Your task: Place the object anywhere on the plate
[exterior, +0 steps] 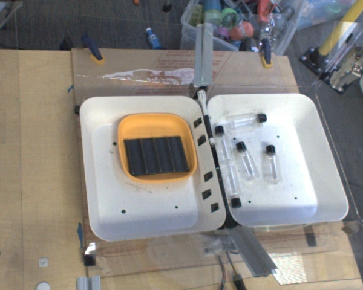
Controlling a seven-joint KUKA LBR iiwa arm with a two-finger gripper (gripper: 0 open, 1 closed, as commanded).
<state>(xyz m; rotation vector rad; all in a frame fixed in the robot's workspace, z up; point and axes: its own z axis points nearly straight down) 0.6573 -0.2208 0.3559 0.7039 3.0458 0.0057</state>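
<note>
An orange plate (128, 127) lies in the left bin (103, 210), with a dark ridged rectangular block (155, 155) resting on it. In the right bin (308, 192) lie several clear vials with black caps: one (245, 120) near the back lying sideways, one (244, 158) in the middle, one (270, 162) to its right, and longer ones (221, 145) (232, 189) along the bin's left wall.
A metal divider bar (202, 59) runs back from between the bins. A clear box of colourful toys (242, 8) stands behind the bench. Tape strips and blue clips mark the cardboard at the back (145, 74). A yellow-and-black stand (342, 23) sits at the far right.
</note>
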